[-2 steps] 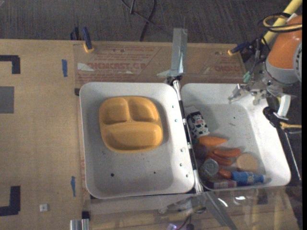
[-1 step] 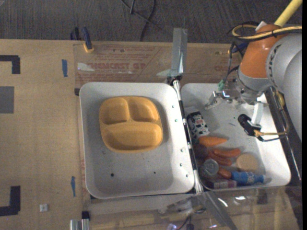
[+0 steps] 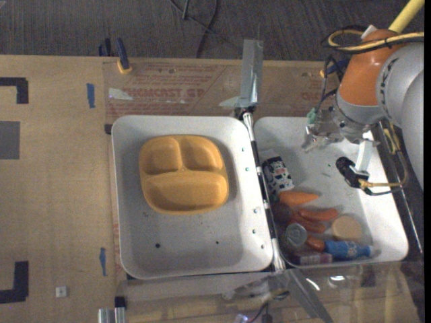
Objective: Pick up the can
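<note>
Bench point(image 3: 54, 200): plywood top with black and blue tape marks, bearing two shallow white bins side by side.

Left bin point(image 3: 128, 247): we log one item, an orange three-compartment tray point(image 3: 183, 173), lying upside down toward the bin's far half.

Right bin point(image 3: 387, 237): we log a cluster of items along its left wall and near edge.
- Can point(image 3: 295, 236): standing upright near the bin's near-left corner, its round grey top facing the camera, so its long axis runs vertically and we see it end-on. It sits close against the neighbouring orange-red pieces.
- Small carton point(image 3: 277, 173) with dark and white print, lying against the left wall, farther back than the can.
- Carrot point(image 3: 298, 198), orange, lying just beyond the can, long axis across the bin.
- Orange-red food pieces point(image 3: 316, 215) just right of the can.
- Round tan disc point(image 3: 348, 229) to their right.
- Blue bottle point(image 3: 347, 250) lying on its side along the near edge.

Arm: grey with an orange band point(image 3: 360, 76), entering from the right. Its gripper point(image 3: 320, 136) hangs over the far part of the right bin, well apart from the can. We cannot tell how the jaws stand; nothing is seen between them.
</note>
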{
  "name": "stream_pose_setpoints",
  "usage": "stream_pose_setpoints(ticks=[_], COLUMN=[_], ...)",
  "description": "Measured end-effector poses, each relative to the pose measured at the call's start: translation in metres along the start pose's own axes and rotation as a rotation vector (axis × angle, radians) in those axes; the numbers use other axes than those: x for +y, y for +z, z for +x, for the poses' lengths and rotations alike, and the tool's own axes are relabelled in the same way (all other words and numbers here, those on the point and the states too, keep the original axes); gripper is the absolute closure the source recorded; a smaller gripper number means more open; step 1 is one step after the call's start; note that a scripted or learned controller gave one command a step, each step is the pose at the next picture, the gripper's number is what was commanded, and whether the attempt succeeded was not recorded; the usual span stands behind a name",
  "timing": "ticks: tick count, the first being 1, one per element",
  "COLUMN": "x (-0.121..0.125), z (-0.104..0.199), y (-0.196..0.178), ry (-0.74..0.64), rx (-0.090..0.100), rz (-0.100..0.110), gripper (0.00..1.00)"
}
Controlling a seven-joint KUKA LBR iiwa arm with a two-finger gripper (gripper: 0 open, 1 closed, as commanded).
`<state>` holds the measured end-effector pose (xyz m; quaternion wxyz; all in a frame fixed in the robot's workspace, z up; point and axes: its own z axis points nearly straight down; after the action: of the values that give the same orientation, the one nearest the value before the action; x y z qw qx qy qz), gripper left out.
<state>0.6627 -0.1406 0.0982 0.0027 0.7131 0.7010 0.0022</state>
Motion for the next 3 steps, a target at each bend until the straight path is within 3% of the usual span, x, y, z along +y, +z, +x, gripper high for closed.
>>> stream_pose_setpoints(ticks=[1,2,3], x=[0.004,-0.027,0.003], z=[0.086,0.144,0.106], y=[-0.087,-0.121,-0.087], ry=[0.267,0.199,-0.116], rx=[0.0,0.001,0.0], rz=[0.004,0.009,0.003], gripper=[1.0,1.0,1.0])
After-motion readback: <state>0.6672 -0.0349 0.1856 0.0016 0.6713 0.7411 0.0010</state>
